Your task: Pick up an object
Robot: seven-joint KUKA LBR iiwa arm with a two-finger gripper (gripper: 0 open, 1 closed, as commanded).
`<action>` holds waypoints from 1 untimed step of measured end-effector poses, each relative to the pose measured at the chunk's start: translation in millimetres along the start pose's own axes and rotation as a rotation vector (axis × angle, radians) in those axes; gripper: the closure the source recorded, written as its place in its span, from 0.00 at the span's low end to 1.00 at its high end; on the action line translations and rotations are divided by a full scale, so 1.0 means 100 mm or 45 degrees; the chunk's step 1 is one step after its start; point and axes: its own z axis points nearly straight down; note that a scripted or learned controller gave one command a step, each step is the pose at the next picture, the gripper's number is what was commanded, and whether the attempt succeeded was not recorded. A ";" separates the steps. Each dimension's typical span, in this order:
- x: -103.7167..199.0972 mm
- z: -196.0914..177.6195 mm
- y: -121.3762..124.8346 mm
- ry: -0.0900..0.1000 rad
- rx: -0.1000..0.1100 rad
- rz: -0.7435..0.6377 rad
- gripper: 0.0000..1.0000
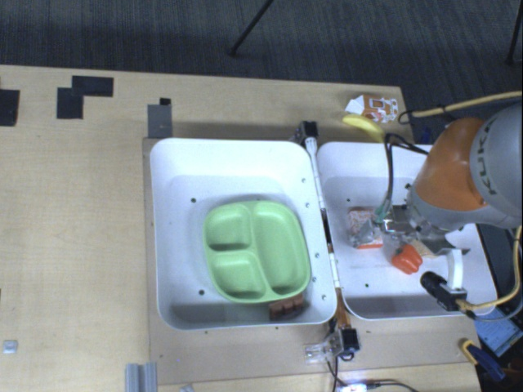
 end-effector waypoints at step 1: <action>0.01 -0.12 0.03 0.000 -0.008 -0.002 1.00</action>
